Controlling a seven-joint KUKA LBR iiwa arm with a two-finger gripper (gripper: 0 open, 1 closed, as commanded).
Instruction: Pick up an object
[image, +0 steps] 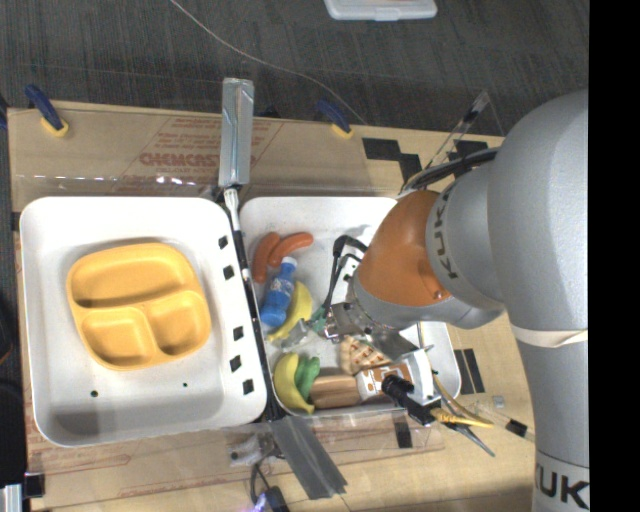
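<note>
**Gripper low in right bin, nothing lifted**

Gripper (345, 325) sits down among toy food in the right bin (300, 212), wrist hiding it; can't tell its state; nothing visibly held, so pick looks undone; nearest candidates: waffle (358, 353), blue bottle (279, 292), banana (287, 383), sausages (280, 250); crowded pile; yellow divided tray (138, 303) in left bin (40, 330).

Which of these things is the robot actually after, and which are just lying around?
For the job: gripper, and the right bin's pickable things: sausage, blue bottle, bananas, waffle.

Lying about: left bin, yellow divided tray, blue clamps.
</note>
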